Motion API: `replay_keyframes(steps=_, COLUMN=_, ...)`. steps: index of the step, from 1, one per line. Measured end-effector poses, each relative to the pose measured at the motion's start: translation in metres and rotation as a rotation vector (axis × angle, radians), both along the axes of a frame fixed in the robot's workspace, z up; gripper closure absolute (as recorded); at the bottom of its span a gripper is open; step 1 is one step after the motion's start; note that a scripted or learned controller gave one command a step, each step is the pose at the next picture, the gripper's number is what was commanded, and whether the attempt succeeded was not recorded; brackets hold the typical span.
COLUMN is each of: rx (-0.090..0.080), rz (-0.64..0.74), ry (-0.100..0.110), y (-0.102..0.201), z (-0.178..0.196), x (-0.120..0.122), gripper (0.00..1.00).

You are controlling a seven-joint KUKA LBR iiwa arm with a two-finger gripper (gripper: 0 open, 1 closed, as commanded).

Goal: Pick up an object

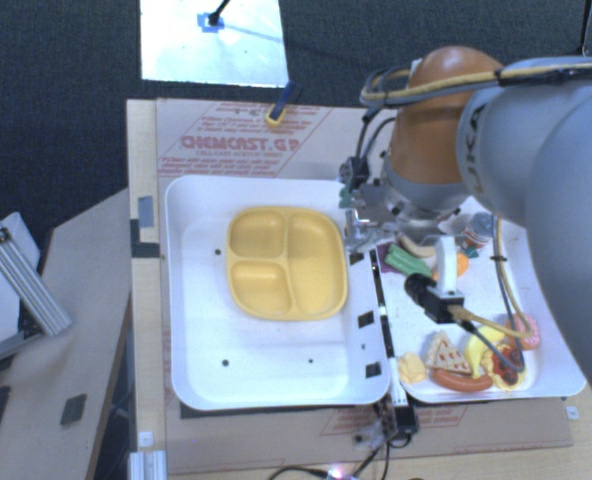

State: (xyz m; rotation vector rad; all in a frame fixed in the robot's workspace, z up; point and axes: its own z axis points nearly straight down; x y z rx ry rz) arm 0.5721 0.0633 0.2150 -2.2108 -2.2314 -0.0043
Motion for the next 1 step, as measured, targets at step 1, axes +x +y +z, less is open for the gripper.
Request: replay_keyframes(steps=1, rx=-0.001, rz=-0.004, ry=-0.001, y=-0.0071, z=0.0192, x=0.0033, gripper=1.0)
